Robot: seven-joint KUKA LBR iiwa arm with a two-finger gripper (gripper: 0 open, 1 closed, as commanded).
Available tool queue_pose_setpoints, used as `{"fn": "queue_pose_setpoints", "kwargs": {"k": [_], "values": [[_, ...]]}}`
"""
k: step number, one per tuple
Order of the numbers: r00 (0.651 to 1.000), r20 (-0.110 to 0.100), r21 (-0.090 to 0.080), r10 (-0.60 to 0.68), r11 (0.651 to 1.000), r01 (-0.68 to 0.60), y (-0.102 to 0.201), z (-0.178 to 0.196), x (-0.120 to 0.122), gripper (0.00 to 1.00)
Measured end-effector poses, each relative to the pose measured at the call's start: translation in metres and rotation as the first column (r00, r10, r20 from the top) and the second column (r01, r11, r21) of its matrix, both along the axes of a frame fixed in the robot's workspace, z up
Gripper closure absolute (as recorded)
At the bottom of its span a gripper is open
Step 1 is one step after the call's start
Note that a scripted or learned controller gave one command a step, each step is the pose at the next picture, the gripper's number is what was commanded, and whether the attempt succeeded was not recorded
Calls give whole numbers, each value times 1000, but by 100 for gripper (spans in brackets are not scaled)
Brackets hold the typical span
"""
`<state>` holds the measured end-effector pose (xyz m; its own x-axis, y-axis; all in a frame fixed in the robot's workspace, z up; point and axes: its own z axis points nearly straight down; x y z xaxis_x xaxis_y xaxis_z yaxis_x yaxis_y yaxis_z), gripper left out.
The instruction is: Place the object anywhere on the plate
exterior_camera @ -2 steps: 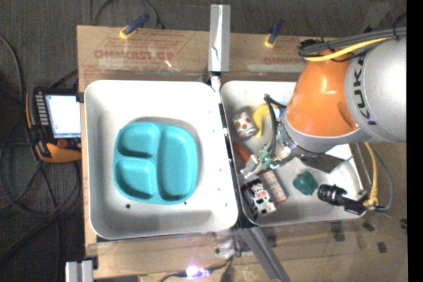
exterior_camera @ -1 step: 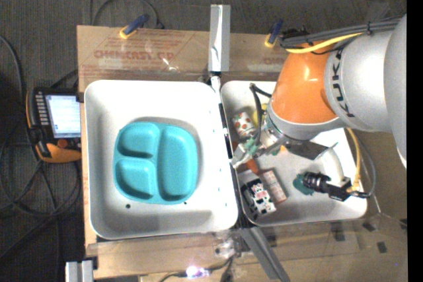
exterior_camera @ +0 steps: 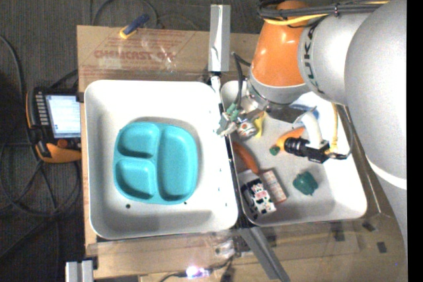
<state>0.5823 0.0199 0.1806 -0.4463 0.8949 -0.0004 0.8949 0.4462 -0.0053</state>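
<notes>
A turquoise plate with three compartments lies in the left white bin. My gripper hangs over the wall between the two bins, just right of the plate's upper right corner. A small round tan and silver object sits right beside the gripper at the right bin's left edge; I cannot tell whether it is held. Nothing rests on the plate.
The right bin holds an orange carrot-like piece, a small green bit, a dark green lump, a brown patterned box and a black-and-white packet. The arm covers the bin's upper part.
</notes>
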Motion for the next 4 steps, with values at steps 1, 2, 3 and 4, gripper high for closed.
{"fn": "queue_pose_setpoints", "kwargs": {"k": [1,2,3,4], "values": [[987,-1,-1,-158,987,158,25,53,-91,100],[930,-1,-1,-369,930,369,22,27,-98,100],[945,-2,-3,-328,945,328,1,0,-99,100],[965,-2,-3,-261,965,261,12,0,-99,100]]}}
